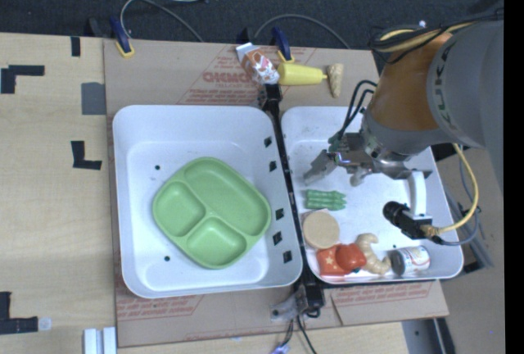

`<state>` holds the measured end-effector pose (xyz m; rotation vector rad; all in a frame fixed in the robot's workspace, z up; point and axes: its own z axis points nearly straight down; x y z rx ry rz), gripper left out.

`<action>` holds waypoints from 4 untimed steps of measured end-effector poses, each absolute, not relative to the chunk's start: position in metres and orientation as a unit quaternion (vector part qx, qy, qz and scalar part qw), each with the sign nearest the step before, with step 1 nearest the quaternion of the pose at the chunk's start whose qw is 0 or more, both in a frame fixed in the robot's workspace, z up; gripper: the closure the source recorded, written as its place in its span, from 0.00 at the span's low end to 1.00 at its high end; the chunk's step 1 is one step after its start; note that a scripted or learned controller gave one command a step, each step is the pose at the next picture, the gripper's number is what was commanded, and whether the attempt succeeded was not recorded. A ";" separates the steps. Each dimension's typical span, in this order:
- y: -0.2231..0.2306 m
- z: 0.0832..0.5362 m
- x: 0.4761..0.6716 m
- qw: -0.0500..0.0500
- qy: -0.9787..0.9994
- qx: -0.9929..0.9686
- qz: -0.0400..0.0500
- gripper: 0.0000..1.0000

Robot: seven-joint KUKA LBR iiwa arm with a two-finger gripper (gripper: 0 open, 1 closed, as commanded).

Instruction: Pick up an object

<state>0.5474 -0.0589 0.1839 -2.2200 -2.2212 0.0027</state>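
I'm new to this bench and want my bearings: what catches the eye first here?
The green divided plate fills much of the left bin. The grey and orange arm hangs over the right bin, its claw above a green toy. A yellow toy lies on the bench behind the bins.

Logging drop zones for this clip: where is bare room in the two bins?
Left bin: bare floor rings the green divided plate, widest along the top. Right bin: bare at the top left corner. Its bottom is crowded: green piece, tan disc, red toy, small can.
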 end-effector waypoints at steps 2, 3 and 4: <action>-0.059 0.184 0.525 0.001 -0.708 -0.706 0.001 0.00; -0.061 0.184 0.519 0.001 -0.708 -0.706 0.001 0.00; -0.101 0.094 0.529 0.001 -0.707 -0.707 0.001 0.00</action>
